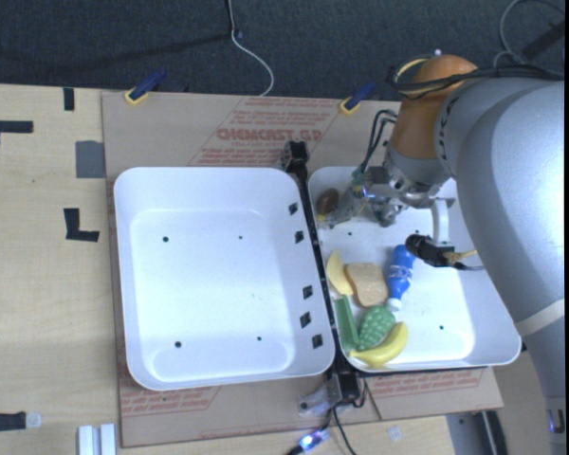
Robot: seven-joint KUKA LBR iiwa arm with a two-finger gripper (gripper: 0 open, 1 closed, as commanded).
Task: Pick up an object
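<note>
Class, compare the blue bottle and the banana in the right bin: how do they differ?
The bottle is blue with a white end; the banana is plain yellow. The bottle is straight, the banana curved. The bottle lies mid-bin, the banana at the near rim. Both lie flat in the right bin.

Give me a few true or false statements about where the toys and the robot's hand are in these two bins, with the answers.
1. The blue bottle lies in the right bin. True.
2. The banana lies in the left bin. False: it lies in the right bin, near its front edge.
3. The hand is over the right bin's far end. True.
4. The green toy is between the hand's fingers. False: it lies beside the banana, apart from the hand.
</note>
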